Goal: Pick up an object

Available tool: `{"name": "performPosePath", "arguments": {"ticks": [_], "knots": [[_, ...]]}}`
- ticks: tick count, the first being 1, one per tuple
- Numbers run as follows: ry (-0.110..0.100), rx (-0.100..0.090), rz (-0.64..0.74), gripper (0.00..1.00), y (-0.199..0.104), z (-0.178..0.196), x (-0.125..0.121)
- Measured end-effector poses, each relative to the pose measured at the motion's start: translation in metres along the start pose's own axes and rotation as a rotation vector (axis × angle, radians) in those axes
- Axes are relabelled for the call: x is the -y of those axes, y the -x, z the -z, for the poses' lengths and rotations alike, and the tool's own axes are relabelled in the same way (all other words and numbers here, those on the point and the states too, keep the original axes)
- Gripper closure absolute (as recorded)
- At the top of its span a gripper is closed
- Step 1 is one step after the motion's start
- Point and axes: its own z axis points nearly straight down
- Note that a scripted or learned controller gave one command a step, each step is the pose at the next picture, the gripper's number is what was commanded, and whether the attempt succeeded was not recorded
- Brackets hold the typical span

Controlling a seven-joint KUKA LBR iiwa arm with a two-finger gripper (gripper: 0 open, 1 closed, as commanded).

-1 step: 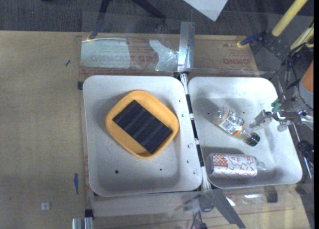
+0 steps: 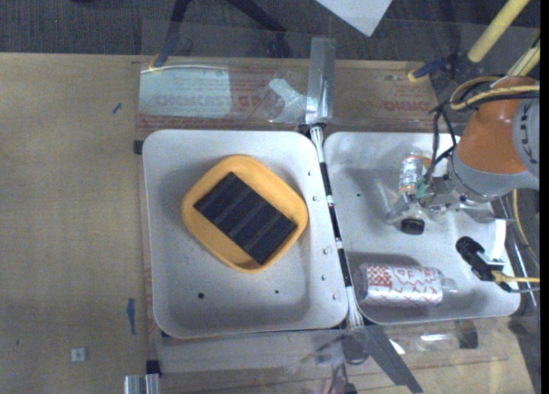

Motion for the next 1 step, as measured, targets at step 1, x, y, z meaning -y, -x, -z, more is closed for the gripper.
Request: {"name": "performPosePath", "arguments": {"ticks": [1], "knots": [[-0.004,-0.001,-0.006,1.0,0.0023,0.0095,0.0018]]}}
